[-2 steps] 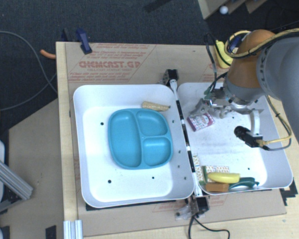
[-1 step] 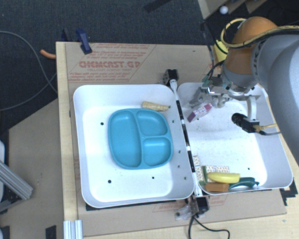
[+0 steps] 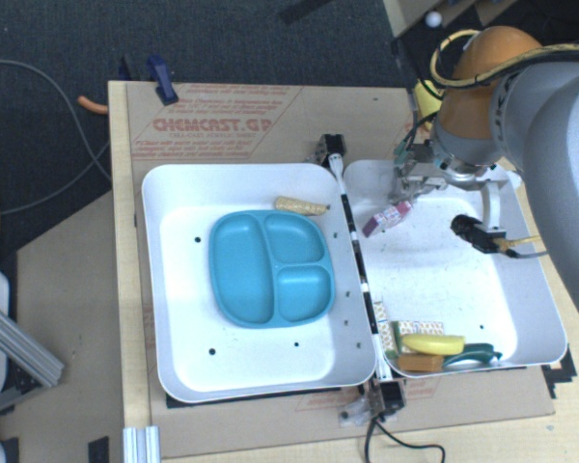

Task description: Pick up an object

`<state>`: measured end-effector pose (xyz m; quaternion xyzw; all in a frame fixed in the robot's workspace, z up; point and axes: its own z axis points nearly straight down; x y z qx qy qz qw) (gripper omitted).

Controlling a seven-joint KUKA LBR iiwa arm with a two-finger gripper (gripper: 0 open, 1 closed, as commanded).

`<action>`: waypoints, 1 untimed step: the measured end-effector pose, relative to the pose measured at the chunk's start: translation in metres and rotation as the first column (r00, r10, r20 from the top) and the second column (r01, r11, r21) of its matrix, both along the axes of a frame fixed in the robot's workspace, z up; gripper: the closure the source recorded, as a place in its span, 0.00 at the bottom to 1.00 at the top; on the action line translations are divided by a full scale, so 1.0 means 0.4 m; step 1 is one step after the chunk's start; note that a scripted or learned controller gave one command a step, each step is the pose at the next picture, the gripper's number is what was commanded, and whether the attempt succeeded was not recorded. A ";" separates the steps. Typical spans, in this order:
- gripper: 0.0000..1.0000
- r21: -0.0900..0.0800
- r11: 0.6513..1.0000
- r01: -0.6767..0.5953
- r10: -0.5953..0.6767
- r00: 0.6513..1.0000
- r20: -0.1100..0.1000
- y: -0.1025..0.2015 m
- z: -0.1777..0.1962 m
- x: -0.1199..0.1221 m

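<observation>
Camera view, plywood bench [image 3: 222, 114], 2 white bins [image 3: 174, 355], dark carpet floor [image 3: 125, 17], pincer [image 3: 402, 204] grasping pink object [image 3: 385, 219].

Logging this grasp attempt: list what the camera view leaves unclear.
- End effector: the wrist above covers its fingers, so their opening is unreadable.
- Small pink object just below it: too small and blurred to identify or judge whether it is gripped.
- Pile in the right bin near corner: banana overlaps the items beneath, hiding their shapes.
- Arm: cut off by the frame's right side.
</observation>
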<state>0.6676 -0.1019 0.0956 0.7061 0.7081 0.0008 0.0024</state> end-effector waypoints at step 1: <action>0.00 0.000 1.000 0.000 0.000 1.000 -0.001 0.000 0.000 0.000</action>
